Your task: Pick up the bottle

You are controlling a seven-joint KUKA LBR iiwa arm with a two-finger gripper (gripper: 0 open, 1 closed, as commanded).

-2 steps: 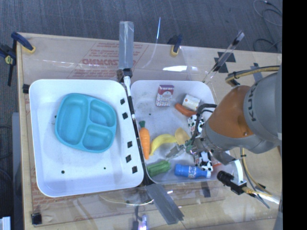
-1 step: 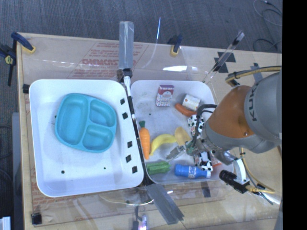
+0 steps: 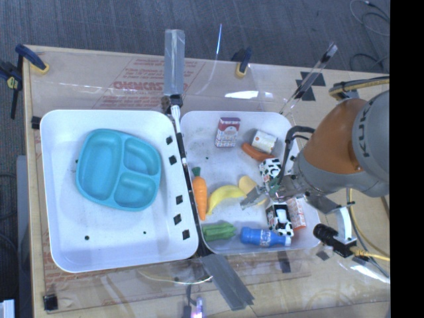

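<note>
Grey carpet surrounds the desk (image 3: 79, 65). On it, the left bin (image 3: 59, 244) holds a blue tray (image 3: 119, 168). Right bin (image 3: 199, 128): carrot (image 3: 199, 195), banana (image 3: 224, 197), and the blue bottle (image 3: 264, 236) lying on its side by the near wall, not yet lifted. Just above it the gripper (image 3: 257, 196) hovers, metal fingers seemingly spread and pinching nothing. From the right, the arm (image 3: 344, 148) leans low over the bin.

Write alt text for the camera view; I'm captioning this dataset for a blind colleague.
The end effector hangs low in the right bin, near a banana and above a blue bottle lying along the front wall. The left bin holds a blue tray.
</note>
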